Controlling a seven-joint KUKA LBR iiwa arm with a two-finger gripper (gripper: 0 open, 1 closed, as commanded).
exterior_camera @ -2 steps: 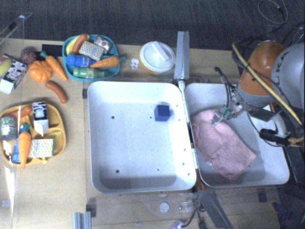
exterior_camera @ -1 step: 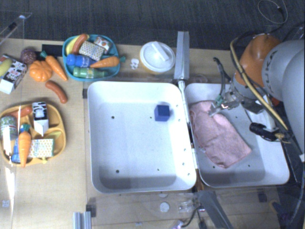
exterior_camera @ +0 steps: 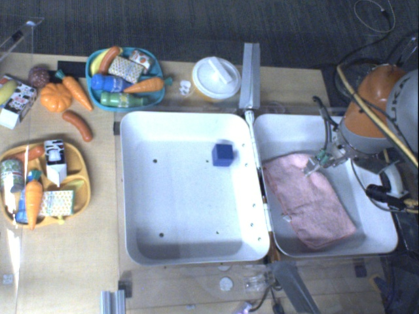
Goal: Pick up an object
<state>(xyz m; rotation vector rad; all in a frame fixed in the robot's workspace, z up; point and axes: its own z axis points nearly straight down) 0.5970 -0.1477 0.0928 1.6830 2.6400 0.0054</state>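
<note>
A small blue cube (exterior_camera: 223,154) lies in the left bin (exterior_camera: 163,241), near its upper right corner. A pink cloth (exterior_camera: 306,200) is spread over the floor of the right bin (exterior_camera: 380,241). My gripper (exterior_camera: 319,159) reaches in from the right and hangs low over the cloth's upper edge, at or just above the fabric. The arm's grey wrist with its orange band (exterior_camera: 373,113) sits over the right bin's far right corner. Whether the tip touches the cloth is too small to tell.
A metal divider (exterior_camera: 249,77) stands between the bins at the back. A white lidded bowl (exterior_camera: 217,77), a blue basket of toy food (exterior_camera: 126,79) and a yellow plate of toys (exterior_camera: 44,183) sit on the bench to the left. Cables (exterior_camera: 386,195) hang beside the arm.
</note>
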